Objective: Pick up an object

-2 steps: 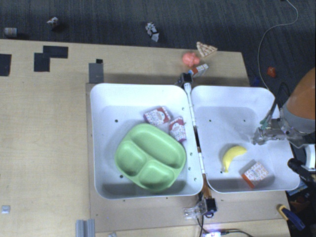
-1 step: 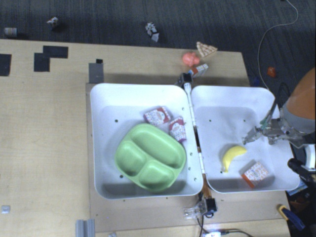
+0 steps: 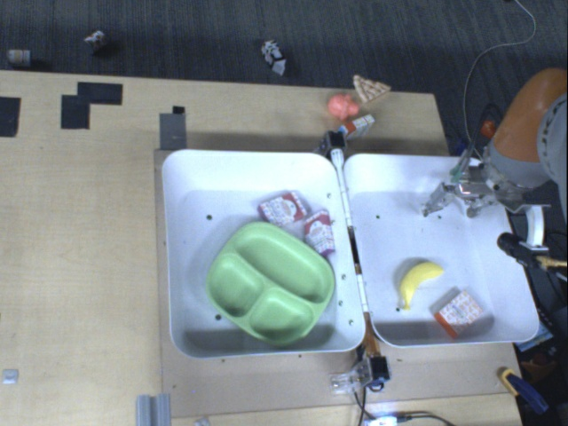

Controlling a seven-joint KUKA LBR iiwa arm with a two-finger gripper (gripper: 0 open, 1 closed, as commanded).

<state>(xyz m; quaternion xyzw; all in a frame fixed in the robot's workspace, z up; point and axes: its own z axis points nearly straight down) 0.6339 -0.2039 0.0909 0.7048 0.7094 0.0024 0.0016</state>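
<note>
Camera view: curved yellow banana (image 3: 417,281)

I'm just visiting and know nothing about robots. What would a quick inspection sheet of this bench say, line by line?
Surface: wooden bench bearing two shallow white bins, the left bin and the right bin, side by side.
Job's things: left bin holds a green divided plate and two red-and-white packets; right bin holds a banana and an orange-and-white box.
Clutter: a pink lump and a small wedge-shaped piece on the bench behind the bins.
Grippers: gripper over the right bin's far side, apart from the banana.
Cables: a thin cable curving across the floor, upper right.
Surroundings: dark carpet with small scattered bits.
</note>
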